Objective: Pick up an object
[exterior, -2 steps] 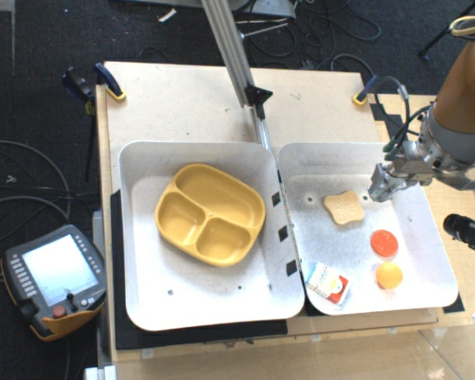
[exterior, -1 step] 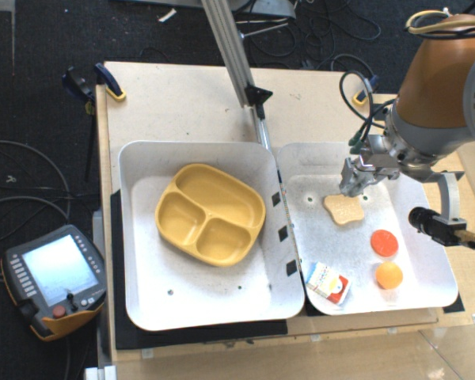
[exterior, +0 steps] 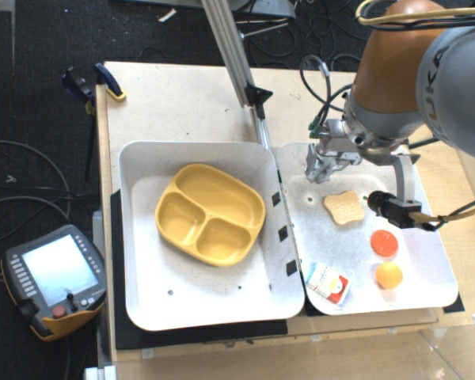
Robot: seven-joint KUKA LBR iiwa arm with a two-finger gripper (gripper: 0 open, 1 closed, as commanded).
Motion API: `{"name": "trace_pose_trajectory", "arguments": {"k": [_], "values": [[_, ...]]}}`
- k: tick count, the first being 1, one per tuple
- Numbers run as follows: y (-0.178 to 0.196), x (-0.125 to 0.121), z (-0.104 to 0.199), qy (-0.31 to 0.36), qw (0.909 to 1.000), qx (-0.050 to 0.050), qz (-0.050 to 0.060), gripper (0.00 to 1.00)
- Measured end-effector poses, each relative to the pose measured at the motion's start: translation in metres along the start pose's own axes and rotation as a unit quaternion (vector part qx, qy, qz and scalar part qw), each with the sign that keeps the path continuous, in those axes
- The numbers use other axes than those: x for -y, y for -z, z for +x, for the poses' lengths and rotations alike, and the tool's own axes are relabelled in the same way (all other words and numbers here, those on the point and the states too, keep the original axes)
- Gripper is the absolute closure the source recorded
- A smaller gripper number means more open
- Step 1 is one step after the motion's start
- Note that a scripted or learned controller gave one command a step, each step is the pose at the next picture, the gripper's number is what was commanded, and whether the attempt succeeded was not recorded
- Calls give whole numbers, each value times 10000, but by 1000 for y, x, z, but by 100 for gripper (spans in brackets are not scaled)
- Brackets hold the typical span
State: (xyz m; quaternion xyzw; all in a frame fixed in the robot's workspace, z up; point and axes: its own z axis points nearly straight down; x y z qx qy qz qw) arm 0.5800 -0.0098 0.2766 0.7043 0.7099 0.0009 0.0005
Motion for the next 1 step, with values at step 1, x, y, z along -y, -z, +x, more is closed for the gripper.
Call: {"name": "trace_pose_trajectory", "arguments": {"k": [1], "values": [[-23, -35, 45, -4, 10000, 0, 6, 100]]}}
